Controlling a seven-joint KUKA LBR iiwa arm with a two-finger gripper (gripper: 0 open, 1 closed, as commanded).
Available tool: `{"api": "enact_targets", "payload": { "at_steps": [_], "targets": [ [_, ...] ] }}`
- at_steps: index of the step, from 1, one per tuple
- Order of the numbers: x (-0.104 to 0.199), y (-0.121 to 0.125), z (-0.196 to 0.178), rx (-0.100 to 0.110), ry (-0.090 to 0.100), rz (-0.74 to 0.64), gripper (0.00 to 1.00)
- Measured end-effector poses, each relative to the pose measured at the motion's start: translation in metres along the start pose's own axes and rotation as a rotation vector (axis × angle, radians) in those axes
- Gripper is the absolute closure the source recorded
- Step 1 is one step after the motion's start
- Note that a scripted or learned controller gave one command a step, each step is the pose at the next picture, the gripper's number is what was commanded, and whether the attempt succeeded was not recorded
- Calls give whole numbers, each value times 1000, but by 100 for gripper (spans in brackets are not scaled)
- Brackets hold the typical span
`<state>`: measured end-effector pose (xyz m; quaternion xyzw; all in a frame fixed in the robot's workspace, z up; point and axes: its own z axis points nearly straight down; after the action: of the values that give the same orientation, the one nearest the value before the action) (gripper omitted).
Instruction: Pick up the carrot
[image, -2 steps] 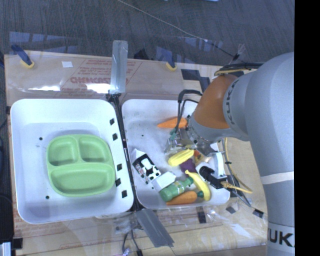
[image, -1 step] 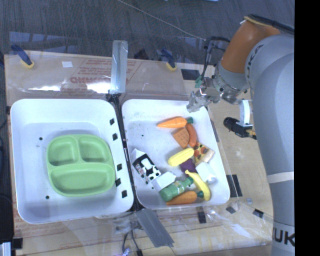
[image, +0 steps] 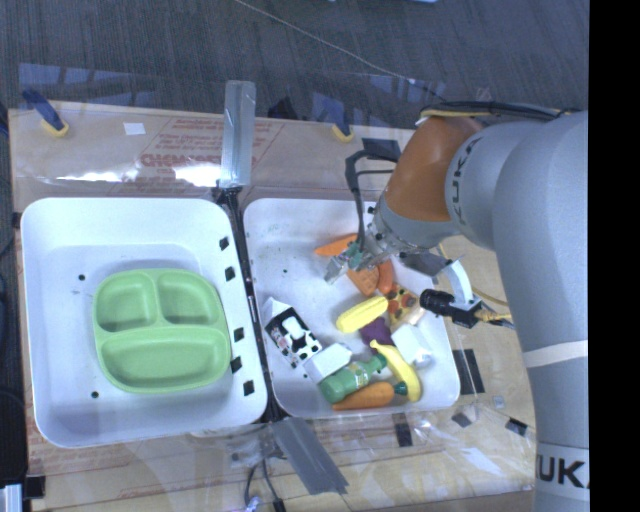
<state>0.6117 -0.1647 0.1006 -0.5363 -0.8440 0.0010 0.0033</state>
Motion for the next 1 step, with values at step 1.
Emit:
{"api": "enact_targets", "payload": {
  "at_steps": [1],
  "targets": [
    [87, 54, -95, -12, -4, 175, 100]
  ]
}}
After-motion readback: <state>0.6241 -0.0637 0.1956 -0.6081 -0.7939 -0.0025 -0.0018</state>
